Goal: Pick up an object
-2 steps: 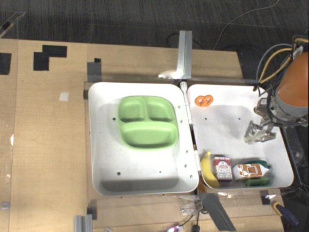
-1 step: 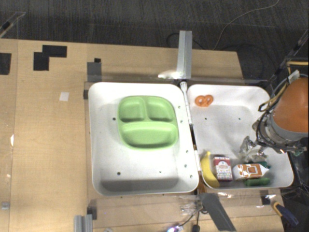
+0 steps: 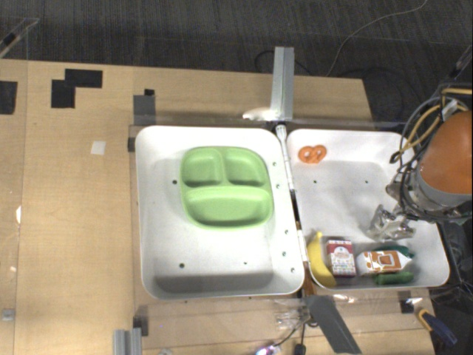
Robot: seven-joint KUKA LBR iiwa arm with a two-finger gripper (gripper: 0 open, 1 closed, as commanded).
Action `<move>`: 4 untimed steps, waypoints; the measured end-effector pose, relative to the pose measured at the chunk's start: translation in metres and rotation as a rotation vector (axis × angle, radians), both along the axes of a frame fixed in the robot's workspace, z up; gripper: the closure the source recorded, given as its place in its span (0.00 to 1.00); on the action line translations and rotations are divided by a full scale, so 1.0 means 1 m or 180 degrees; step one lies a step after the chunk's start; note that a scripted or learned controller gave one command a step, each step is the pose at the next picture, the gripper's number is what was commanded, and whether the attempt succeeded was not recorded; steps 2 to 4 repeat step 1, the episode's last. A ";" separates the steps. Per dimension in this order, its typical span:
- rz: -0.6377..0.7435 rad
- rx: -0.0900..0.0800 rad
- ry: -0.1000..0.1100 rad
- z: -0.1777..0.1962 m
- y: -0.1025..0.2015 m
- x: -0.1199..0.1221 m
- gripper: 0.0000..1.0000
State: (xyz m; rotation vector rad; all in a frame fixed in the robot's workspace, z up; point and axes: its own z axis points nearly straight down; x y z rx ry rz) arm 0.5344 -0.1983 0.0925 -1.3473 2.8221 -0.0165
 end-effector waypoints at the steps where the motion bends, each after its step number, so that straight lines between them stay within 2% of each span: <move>1: 0.0262 0.0008 0.0022 0.081 0.047 0.028 1.00; 4: 0.0262 0.0008 0.0022 0.081 0.047 0.028 1.00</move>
